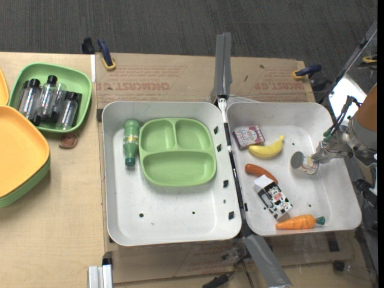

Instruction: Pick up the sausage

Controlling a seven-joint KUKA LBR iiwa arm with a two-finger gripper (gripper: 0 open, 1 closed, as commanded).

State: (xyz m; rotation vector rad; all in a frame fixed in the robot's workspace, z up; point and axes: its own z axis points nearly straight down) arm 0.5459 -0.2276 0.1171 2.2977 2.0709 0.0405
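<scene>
In the right bin: sausage lies apart from the claw.
It rests between banana and milk carton, exposed from above; the claw's grip state is unclear.

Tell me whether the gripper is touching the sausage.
Apart. The camera view shows bare bin floor between the gripper and the sausage.

Red-orange sausage, yellow banana, orange carrot, green divided plate, white bins
</scene>
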